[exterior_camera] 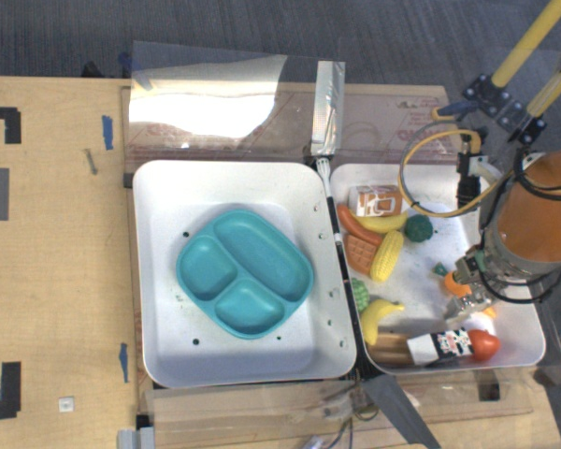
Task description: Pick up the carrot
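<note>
The carrot [456,285] is a small orange piece with a green tip [440,269], lying on the floor of the right bin [522,352] toward its right side. My gripper [471,288] hangs low over that spot, directly at the carrot's right end, and partly covers it. I cannot tell whether it touches the carrot. The grey arm with its orange band [535,223] comes down from the right edge.
The right bin also holds a corn cob [386,255], a banana [379,312], a green ball [418,229], a small box [374,199], a bottle [439,346] and a red tomato [484,345]. A teal divided plate [245,271] lies in the left bin [159,204].
</note>
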You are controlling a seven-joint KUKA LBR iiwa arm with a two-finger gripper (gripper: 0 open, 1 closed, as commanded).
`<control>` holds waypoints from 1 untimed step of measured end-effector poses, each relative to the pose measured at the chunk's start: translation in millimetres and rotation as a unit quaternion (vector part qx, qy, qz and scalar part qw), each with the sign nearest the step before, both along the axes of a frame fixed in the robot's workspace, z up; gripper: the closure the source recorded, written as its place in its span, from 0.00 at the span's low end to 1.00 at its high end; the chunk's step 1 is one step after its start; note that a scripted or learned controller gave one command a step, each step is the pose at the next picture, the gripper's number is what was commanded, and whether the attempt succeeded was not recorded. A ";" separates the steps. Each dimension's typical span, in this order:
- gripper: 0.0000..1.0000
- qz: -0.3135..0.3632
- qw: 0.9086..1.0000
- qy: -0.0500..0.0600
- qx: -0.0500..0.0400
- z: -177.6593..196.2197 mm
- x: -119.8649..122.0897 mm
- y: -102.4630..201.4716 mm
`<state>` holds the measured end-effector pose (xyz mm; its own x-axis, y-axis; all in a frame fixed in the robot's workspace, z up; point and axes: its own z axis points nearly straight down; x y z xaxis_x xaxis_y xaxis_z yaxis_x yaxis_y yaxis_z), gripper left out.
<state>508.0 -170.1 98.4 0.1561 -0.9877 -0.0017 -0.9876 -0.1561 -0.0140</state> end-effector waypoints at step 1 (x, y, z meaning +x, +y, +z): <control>1.00 0.084 0.996 0.002 -0.001 74.1 74.8 22.9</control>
